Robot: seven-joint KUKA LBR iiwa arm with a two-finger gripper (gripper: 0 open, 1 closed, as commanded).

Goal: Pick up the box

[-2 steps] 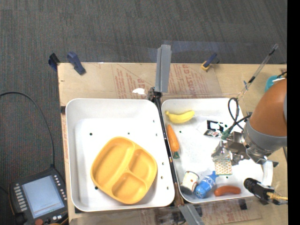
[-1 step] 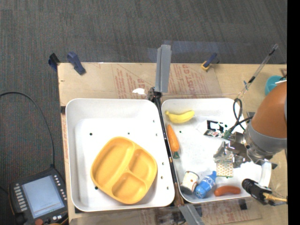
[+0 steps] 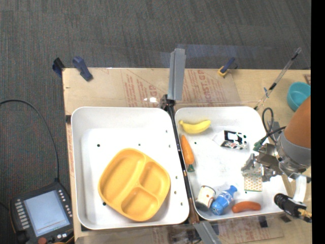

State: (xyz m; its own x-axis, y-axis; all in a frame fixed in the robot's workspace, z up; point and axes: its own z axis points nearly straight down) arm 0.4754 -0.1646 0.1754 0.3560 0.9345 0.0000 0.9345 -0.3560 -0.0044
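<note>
Camera view
Arm: grey, with an orange band, reaching in from the right edge over the right bin (image 3: 254, 113).
Gripper (image 3: 255, 171): low over the right side of the right bin, just above the box; how wide it stands is hidden from this angle, and I cannot tell whether it has hold of anything.
Box (image 3: 253, 183): small, pale and patterned, lying on the bin floor directly under the gripper, partly covered by it.
Sausage (image 3: 246, 206): red-orange, below the gripper and near the bin's front rim.
Blue bottle (image 3: 223, 200): below and left of the gripper, just beside the sausage.
Cup (image 3: 205, 197): white, on its side, touching the bottle's left.
Black-and-white card (image 3: 234, 139): above and left of the gripper, well apart from it.
Banana (image 3: 195, 126): further up and left, by the bin's back corner.
Carrot (image 3: 187, 152): far left of the gripper, along the bin's left wall.
Left bin (image 3: 91, 121): holds a yellow divided plate (image 3: 134, 184).
</note>
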